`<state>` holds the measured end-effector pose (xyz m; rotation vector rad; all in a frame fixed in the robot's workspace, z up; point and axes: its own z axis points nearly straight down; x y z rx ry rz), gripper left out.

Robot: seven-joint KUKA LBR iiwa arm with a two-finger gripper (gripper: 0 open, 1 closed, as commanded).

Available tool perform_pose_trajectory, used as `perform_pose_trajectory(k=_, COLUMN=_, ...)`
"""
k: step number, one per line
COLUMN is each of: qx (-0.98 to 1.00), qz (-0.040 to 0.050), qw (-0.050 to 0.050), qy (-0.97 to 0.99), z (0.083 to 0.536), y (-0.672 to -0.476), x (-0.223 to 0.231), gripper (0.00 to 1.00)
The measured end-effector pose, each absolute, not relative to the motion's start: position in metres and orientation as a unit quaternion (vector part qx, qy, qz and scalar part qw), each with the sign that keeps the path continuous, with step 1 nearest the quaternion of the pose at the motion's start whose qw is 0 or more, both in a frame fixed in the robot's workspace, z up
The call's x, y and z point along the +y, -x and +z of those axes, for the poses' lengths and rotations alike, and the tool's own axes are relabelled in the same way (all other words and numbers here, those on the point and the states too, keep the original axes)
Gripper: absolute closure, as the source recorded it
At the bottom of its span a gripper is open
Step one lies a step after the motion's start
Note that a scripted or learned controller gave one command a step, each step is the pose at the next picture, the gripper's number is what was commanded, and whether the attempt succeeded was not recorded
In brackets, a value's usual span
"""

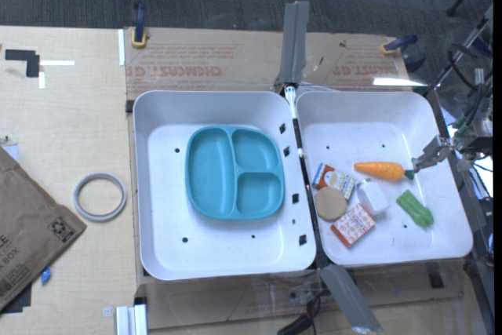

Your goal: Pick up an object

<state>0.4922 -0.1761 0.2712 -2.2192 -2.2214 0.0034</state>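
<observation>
While the gripper [431, 155] sits low at the right bin's [392, 115] right wall, its thin metal fingers point left toward the carrot [380, 169], with the tips just short of the carrot's green end; nothing lies between them, and whether they are spread or closed I cannot tell (they are too small and dim against the rim). The carrot lies on its side across the bin's middle, orange body to the left. Below it and to the right rests a green piece [414, 209], tilted, apart from the rest. A small white block [372, 195] sits just under the carrot, touching or nearly touching a red-and-white carton [353, 225] that lies flat at a slant. Beside that is a tan round disc [330, 205], overlapped at its top by another small carton [334, 180] with red edging. In the left bin [157, 169] lies a teal tray [234, 172] with three compartments, near the centre. On the bench to the left lie a grey ring [100, 196] and a brown cardboard box [27, 235].
</observation>
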Motion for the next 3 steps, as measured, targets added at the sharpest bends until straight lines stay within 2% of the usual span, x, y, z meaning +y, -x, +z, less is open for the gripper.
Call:
perform_pose_trajectory(k=1, qx=-0.734, qz=0.0005, qw=0.001, qy=0.679, z=0.129, y=-0.514, x=-0.221, gripper=0.0)
perform_pose_trajectory(k=2, qx=-0.687, qz=-0.0033, qw=0.005, qy=0.727, z=0.091, y=-0.538, x=-0.211, gripper=0.0)
perform_pose_trajectory(k=3, qx=-0.672, qz=0.0003, qw=0.0, qy=0.74, z=0.092, y=-0.59, x=-0.166, gripper=0.0)
